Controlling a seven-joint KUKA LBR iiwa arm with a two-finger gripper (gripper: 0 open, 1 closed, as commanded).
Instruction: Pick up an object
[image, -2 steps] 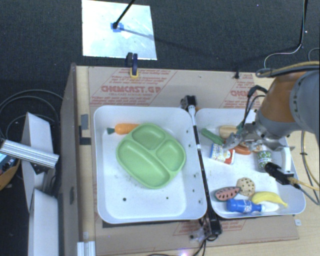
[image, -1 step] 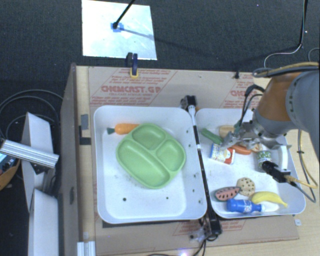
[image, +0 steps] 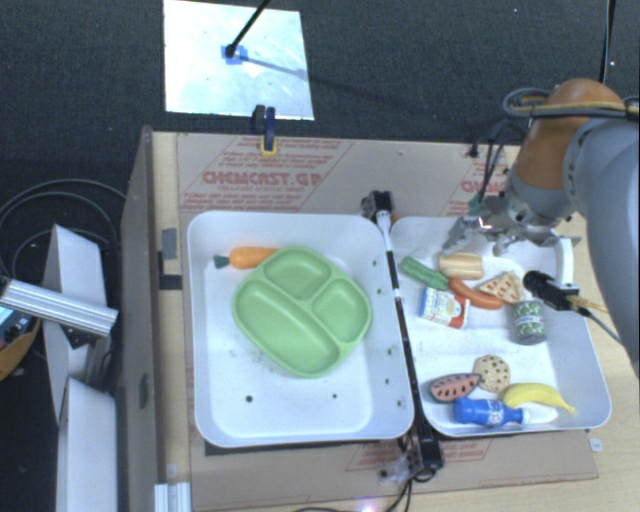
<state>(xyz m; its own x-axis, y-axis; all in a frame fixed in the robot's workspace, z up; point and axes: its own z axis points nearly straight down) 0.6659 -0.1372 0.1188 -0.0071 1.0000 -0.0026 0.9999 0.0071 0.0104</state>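
Note:
My gripper (image: 487, 238) hangs over the far end of the right bin (image: 590, 375), just above a tan bread roll (image: 460, 265). Close by lie a green pickle (image: 424, 272), an orange sausage (image: 478, 295), a pizza slice (image: 504, 287) and a small milk carton (image: 443, 307). A green can (image: 528, 322) stands to the right of them. Nearer the front edge are a cookie (image: 491, 372), a watermelon slice (image: 453, 386), a banana (image: 537, 398) and a blue bottle (image: 488, 411). Nothing shows as lifted.
The left bin (image: 225, 400) holds a green divided plate (image: 302, 310) and a carrot (image: 250, 257) at its far left corner. A ridge (image: 398, 310) separates the two bins. The grey arm with its orange band (image: 560, 130) fills the upper right.

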